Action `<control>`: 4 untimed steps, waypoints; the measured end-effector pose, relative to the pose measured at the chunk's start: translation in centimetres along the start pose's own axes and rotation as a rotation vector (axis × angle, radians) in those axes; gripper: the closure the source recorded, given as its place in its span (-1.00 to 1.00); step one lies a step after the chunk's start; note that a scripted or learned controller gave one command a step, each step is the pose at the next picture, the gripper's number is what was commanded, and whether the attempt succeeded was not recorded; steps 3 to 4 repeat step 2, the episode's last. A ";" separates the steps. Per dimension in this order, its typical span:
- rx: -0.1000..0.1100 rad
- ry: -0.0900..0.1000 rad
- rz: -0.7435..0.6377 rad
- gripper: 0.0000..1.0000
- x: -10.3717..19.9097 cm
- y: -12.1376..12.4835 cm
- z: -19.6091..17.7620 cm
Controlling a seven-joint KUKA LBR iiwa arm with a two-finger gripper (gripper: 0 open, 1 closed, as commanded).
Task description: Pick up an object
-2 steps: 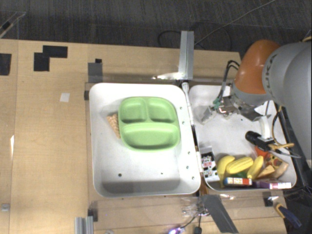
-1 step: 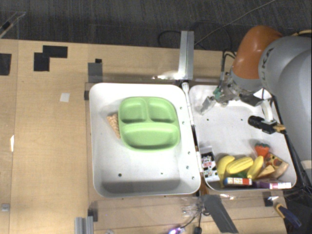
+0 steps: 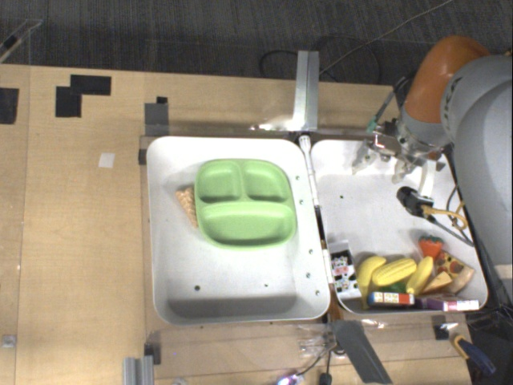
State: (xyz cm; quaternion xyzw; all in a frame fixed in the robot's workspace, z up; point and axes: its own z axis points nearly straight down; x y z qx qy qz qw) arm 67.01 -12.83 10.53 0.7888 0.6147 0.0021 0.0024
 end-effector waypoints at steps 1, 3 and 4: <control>0.000 0.000 -0.001 -1.00 0.0 0.0 0.0; -0.007 0.002 -0.179 -1.00 -1.8 -7.4 1.4; -0.007 0.002 -0.179 -1.00 -1.8 -7.4 1.4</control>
